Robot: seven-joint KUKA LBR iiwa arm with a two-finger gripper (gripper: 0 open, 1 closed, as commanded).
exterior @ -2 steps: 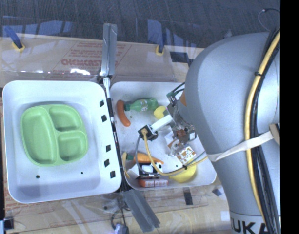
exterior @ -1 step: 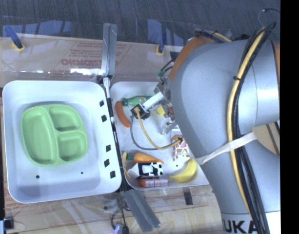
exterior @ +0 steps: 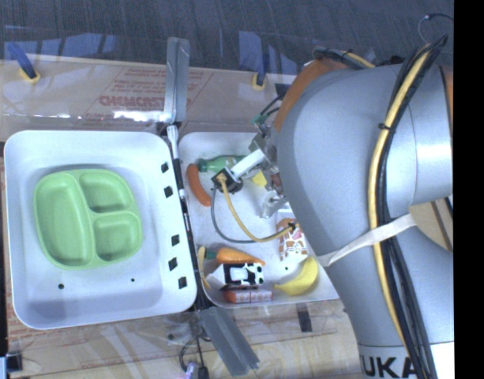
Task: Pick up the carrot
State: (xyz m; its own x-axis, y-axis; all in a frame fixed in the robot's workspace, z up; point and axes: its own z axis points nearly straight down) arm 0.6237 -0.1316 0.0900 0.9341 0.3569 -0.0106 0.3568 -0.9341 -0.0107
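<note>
Over right bin (exterior: 196, 144), arm (exterior: 360, 172) bent low

Bulky grey arm (exterior: 360, 172), orange band (exterior: 305, 77) — yellow and black cables, white strap, "UKA" lettering.

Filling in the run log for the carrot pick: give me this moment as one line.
arm: over right bin | gripper: grip state unclear | carrot: lying in right bin near front, not held | green tray: left bin
</note>
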